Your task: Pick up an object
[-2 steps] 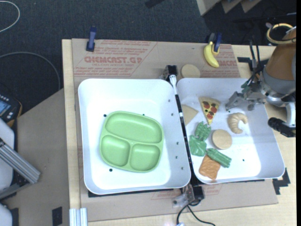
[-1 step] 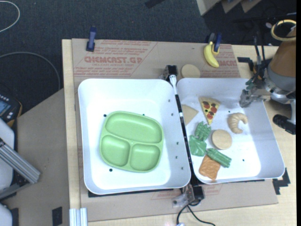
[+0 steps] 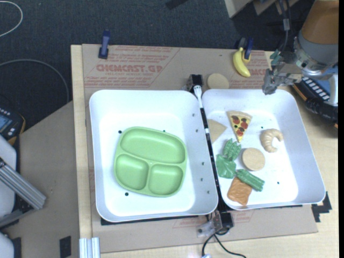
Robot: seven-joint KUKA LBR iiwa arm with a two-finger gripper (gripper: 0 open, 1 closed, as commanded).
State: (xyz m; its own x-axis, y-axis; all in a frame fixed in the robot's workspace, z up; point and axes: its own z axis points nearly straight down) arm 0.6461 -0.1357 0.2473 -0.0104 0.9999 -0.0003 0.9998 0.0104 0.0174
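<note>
- Your arm reaches in from the far right, gripper (image 3: 270,86) hanging over the right bin's (image 3: 309,144) far rim.
- Whether it's clenched or released, you cannot tell.

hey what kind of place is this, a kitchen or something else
Probably a robotics lab test bench, not a kitchen. A robot arm's end effector hangs over the right bin of toy food such as a pizza slice, the left bin holds a green divided tray, and cables run around the bench.

Tray (image 3: 150,160) in left bin (image 3: 102,144); food pieces (image 3: 244,157) in right bin (image 3: 301,138).
</note>
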